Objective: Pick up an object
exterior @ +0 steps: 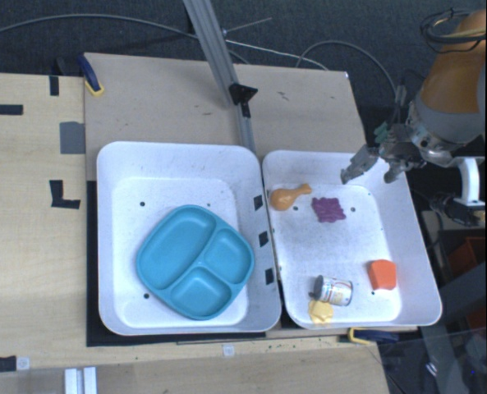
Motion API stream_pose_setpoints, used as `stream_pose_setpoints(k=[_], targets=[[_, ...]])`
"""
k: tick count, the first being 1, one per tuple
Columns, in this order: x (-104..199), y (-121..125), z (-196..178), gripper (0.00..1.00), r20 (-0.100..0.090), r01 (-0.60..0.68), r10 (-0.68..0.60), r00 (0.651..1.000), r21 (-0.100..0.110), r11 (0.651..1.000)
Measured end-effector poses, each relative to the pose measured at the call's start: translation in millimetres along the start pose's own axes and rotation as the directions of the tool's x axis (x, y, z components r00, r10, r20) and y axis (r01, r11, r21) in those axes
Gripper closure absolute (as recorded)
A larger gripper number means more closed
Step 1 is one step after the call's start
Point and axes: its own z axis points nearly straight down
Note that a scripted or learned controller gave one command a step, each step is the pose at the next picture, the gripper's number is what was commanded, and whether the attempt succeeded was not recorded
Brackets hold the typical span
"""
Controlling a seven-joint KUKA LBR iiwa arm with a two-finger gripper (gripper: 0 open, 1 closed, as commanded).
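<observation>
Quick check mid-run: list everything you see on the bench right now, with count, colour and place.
Shallow plastic bins: 2, white, side by side; left, right.
Divided plastic plate: 1, blue, in left bin.
Toy chicken drumstick: 1, orange-tan, right bin, far left.
Bumpy grape-like cluster: 1, purple, beside the drumstick.
Small block: 1, orange, right bin, near right.
Small tin can: 1, silver, lying at near edge.
Small yellow item: 1, below the can; kind unclear.
End effector: 1, grey, above right bin's far right corner, holding nothing.
</observation>
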Motion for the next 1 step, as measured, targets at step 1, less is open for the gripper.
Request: stream_pose_setpoints(k=[1], targets=[[0.0,0.0,0.0,0.0,0.0,0.0,0.0,1.0,0.0,1.0]])
